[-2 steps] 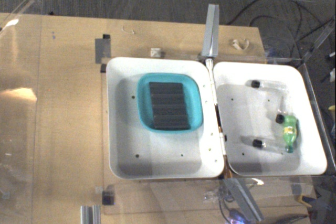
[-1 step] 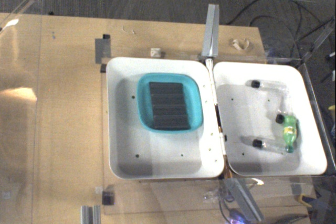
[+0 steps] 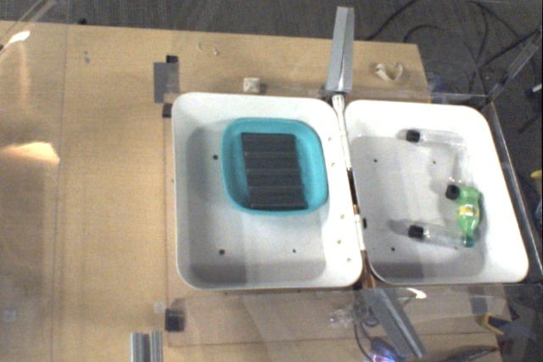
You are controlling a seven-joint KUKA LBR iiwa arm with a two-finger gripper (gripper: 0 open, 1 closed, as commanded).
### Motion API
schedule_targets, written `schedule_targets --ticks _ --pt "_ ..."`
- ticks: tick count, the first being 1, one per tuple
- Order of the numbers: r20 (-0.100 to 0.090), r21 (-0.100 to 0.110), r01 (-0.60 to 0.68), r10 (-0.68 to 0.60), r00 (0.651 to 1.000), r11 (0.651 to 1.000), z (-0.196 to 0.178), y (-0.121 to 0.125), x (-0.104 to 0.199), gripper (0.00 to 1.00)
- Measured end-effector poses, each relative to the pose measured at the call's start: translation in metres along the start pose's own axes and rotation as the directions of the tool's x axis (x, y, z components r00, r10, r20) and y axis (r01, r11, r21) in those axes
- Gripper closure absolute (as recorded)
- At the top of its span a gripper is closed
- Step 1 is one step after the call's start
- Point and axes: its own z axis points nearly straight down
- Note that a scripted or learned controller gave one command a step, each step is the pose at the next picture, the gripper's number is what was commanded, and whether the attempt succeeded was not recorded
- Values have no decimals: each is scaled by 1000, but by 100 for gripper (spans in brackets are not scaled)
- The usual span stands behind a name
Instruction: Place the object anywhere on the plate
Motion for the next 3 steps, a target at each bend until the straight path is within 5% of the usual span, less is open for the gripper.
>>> schedule_targets --ticks 1,2,3 --pt "2 1 -106 106 994 994 87 4 5 0" --pt "1 -1 -302 302 953 953 0 1 -1 0" --pt "3 -1 -299 299 954 954 1 1 0 0"
